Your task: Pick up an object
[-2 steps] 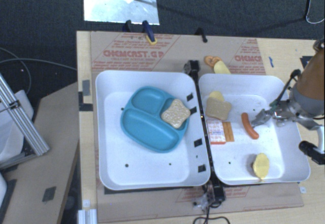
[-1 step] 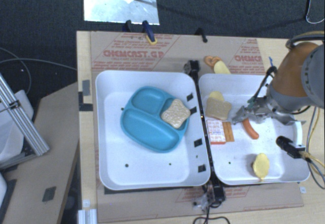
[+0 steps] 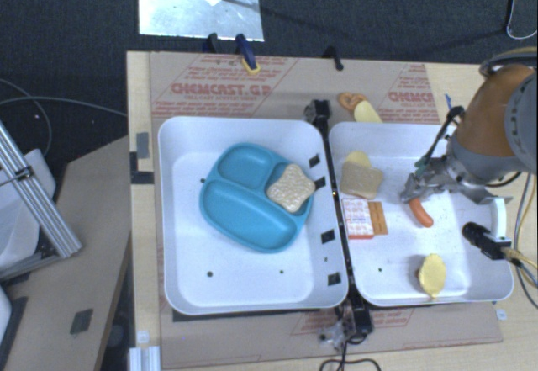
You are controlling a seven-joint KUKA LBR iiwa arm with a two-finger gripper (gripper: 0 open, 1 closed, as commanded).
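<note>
sausage (image 3: pixel 420 213) in right bin (image 3: pixel 479 289) — arm's fingers (image 3: pixel 414 188) just above

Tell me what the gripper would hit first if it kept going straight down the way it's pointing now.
Most likely the small orange sausage-shaped piece in the right bin. The gripper points down and leftward just above that piece's upper end. Depth is hard to judge from one slanted view, so it could instead meet the bin floor beside it.
</note>
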